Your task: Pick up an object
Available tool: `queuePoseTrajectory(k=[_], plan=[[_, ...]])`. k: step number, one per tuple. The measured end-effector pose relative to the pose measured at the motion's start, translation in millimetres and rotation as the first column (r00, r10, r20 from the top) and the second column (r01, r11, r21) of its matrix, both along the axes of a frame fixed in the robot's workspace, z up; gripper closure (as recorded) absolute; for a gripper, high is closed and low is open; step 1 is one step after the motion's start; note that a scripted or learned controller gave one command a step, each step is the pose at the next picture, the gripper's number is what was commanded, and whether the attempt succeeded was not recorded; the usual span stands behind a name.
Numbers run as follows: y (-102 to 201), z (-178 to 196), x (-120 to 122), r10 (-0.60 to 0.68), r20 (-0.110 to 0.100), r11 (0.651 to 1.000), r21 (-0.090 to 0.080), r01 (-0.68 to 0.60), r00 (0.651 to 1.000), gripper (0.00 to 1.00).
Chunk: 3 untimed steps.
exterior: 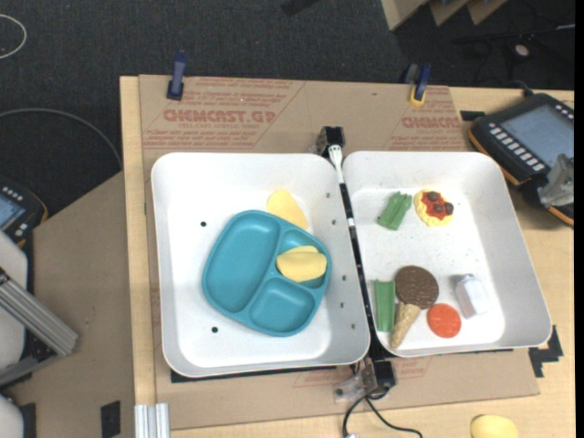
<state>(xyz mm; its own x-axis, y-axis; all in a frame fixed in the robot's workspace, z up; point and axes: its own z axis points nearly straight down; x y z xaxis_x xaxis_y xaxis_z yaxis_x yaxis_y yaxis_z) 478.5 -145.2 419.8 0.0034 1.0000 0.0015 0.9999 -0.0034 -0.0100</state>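
Note:
The left bin [169,245] holds a teal divided plate [242,281] with a pale yellow piece [301,263] lying in its right compartment. Another yellow piece [286,208] pokes out from behind the plate. In the right bin [493,235] lie a green bean-like piece [395,211], a yellow round with red topping [434,206], a brown ice-cream cone [413,292], a green stick [384,304] touching the cone, an orange-red disc [444,320] and a small grey-white block [468,295].
A teach pendant [529,140] rests on the bench at the right. Blue [176,76] and yellow [420,85] clamps hold the board's far edge. A yellow object [493,425] lies off the board at the front right. Cables run between the bins.

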Motion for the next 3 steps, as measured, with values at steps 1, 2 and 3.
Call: queuePoseTrajectory(k=[1,2,3], plan=[[-19.9,-81.0,0.0,0.0,0.002,1.0,0.0,0.0,1.0,1.0],[2.1,85.3,6.6,0.006,0.032,1.0,-0.007,-0.006,0.999,1.0],[-14.5,-27.5,-0.2,0.001,0.0,1.0,0.001,-0.001,1.0,1.0]])
